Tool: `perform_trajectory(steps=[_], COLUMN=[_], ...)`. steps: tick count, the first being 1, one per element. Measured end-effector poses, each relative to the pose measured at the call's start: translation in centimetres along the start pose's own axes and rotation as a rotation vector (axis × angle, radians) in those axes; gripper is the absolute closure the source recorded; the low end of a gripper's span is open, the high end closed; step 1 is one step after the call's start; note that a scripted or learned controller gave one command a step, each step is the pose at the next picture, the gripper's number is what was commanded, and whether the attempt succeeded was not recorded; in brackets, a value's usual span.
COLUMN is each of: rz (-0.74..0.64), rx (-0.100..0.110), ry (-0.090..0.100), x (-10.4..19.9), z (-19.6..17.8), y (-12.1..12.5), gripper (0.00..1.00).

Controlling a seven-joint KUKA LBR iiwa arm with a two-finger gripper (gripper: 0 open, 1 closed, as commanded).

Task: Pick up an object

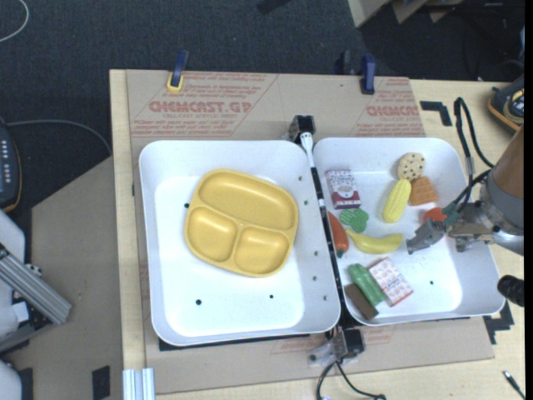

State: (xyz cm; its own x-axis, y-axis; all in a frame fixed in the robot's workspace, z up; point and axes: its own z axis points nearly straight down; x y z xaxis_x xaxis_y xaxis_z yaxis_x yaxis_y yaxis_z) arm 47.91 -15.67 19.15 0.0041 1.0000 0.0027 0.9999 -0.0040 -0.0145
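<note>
Pincer [419, 240] low in right bin [433, 294] | curved smooth banana [376, 242] beside

This place looks like a robotics laboratory, not a home or a kitchen. The two white bins [158, 248] stand on a wooden bench [133, 123] that is covered with brown protective paper printed with a maker's name, and this sheet is fixed at the far edge by a yellow clamp [176, 75] and a blue clamp [367, 72]. Black cables [463, 132] run over the bench, an aluminium profile [33, 286] lies at the left on dark carpet floor [83, 23], and the food in the right bin is only plastic toys [396, 200].
</note>
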Motion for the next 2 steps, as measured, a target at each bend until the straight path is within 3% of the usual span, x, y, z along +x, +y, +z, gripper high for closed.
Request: perform_trajectory(steps=[1,2], rz=[-0.004,-0.003], rx=[-0.014,-0.007], ry=[-0.003,0.0], x=[0.0,-0.2], z=[-0.7,5.6], y=[0.3,0.3], gripper=[0.0,0.0])
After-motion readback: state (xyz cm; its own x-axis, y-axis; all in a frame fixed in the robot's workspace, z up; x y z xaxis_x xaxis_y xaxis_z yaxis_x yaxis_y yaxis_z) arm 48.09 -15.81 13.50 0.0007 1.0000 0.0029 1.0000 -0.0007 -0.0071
